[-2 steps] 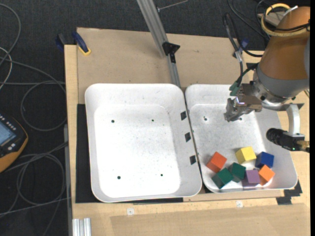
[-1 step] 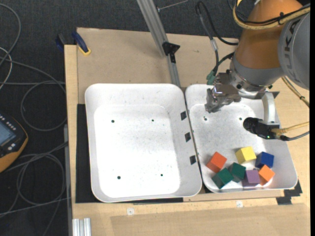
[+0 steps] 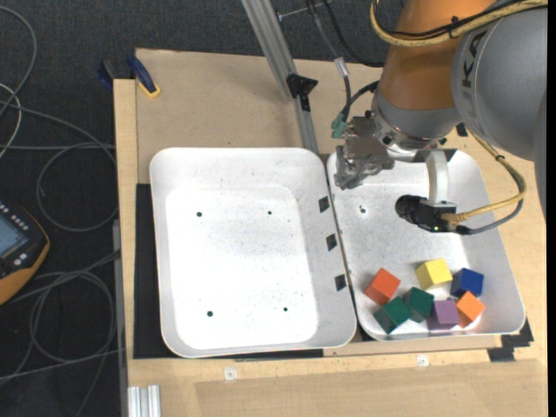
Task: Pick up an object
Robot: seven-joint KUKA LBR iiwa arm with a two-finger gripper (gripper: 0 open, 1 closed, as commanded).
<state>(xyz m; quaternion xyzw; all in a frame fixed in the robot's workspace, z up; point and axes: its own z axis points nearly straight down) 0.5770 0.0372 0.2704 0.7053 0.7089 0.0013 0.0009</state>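
- The gripper (image 3: 354, 165) hangs over the upper left corner of the right bin (image 3: 488, 200), just beside the divide between the two bins; whether it is open or closed cannot be told from this angle, and nothing shows in its grasp.
- Above it the arm's orange band (image 3: 427, 46) and grey body (image 3: 512, 68) fill the upper right of the frame, with yellow and black cables looped around them.
- A small black unit (image 3: 424, 212) with a green light sits just right of the gripper, over the middle of the right bin.
- The blocks lie clustered in the lower right corner of the right bin, well apart from the gripper: an orange block (image 3: 382, 285), a yellow block (image 3: 433, 274), a blue block (image 3: 467, 281), a second orange block (image 3: 470, 306), a purple block (image 3: 445, 313) and two dark green blocks (image 3: 406, 309) touching one another.
- The left bin (image 3: 236, 248) is white with a grey speckled floor and four small dark dots.
- Both bins rest on a pale wooden tabletop (image 3: 208, 94), with a black mat (image 3: 144, 268) showing along the left bin's edge.
- A grey metal bar (image 3: 280, 55) slants from the top centre down to the gap between the bins.
- A blue-and-yellow clamp (image 3: 144, 75) sits at the tabletop's upper left corner.
- Beyond the tabletop, dark carpet (image 3: 61, 24) carries loose black cables, and a yellow-edged handheld device (image 3: 17, 241) lies at the left edge.
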